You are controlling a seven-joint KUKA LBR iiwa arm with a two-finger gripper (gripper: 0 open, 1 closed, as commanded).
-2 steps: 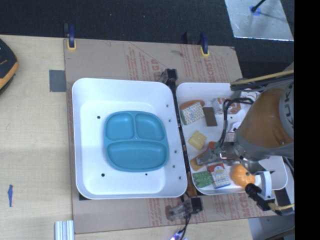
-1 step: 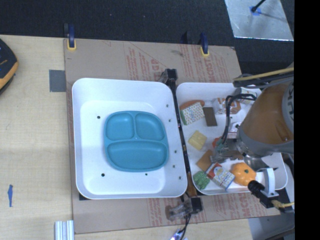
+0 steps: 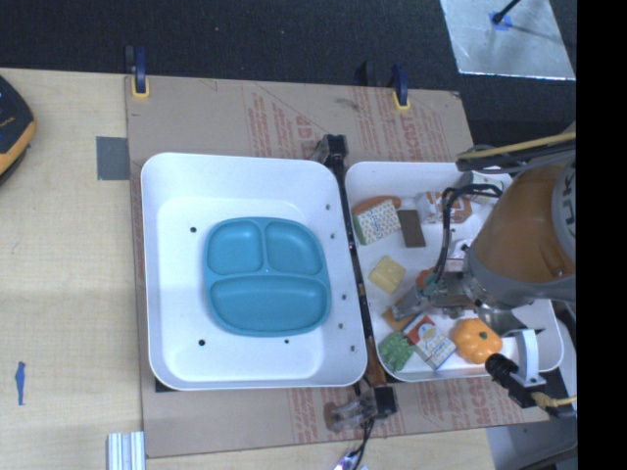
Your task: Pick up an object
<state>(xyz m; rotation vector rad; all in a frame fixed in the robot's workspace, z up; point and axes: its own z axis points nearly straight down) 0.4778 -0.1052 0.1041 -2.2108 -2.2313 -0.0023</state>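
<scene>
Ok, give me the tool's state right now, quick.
Tool: low over the right bin, among the clutter; open or closed cannot be told, and no held object is visible.

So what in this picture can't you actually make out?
- Gripper: its fingers lie under the arm's wrist in the camera view, so open or shut is unclear.
- Right bin: its right part is covered by the arm.
- Small items by the orange pumpkin-like toy: too small and blurred to identify.
- Yellow-and-black object: cut off by the left edge.
</scene>
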